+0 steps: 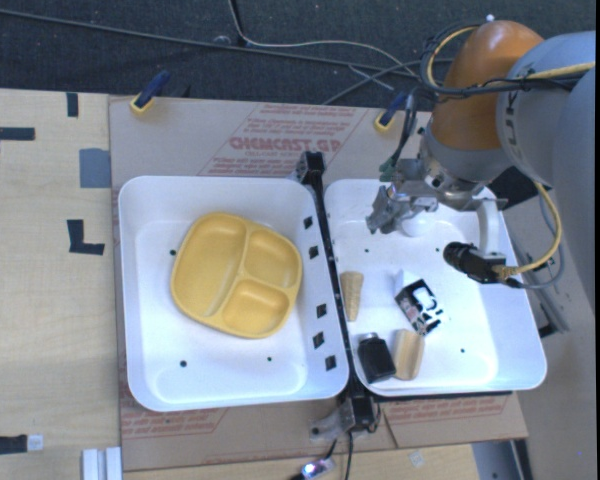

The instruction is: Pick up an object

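Overhead slanted view of a desk (40,268) w/ two shallow white bins side by side. The left bin (145,368) holds a yellow divided plate (237,273), lying flat near the bin's middle. The right bin (510,353) holds several small things: a tan cone-shaped piece (352,294) just beside the divider, a black block (375,357) touching or nearly touching a tan wedge (408,354) near the front edge, and a black-and-white item (420,306) around the bin's centre.

The grey arm w/ its orange band (480,73) reaches in from the right. Its tool (395,211) hangs over the back part of the right bin, apart from all the loose things. The view here is dark and cluttered, so how wide the tool stands can't be told; nothing looks caught in it, though that is uncertain.

Progress, as a judgement: pick not yet made. Every candidate object lies on a bin floor. Left to do: choose one, probably in the right bin, descend, close on it, lift clear.
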Available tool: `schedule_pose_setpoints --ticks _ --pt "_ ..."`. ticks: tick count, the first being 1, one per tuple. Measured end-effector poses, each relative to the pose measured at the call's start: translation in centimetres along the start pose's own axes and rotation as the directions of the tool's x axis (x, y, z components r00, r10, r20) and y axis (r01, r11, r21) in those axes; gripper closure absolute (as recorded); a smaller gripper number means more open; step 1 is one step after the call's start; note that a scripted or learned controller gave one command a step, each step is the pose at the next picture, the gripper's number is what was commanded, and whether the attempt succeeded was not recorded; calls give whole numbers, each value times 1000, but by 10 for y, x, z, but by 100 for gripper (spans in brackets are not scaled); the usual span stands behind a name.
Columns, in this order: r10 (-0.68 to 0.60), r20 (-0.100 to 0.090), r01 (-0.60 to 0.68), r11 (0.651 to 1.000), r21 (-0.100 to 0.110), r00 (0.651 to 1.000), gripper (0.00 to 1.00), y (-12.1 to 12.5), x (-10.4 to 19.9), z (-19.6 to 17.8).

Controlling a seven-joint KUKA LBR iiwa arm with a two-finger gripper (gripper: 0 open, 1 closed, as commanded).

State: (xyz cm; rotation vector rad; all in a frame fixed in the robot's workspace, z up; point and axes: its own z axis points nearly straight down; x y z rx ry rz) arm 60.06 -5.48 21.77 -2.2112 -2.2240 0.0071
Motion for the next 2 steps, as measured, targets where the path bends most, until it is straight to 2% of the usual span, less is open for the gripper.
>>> schedule_pose_setpoints --ticks 2 --pt "-2 0 2 1000 -1 1000 100 33 113 20"
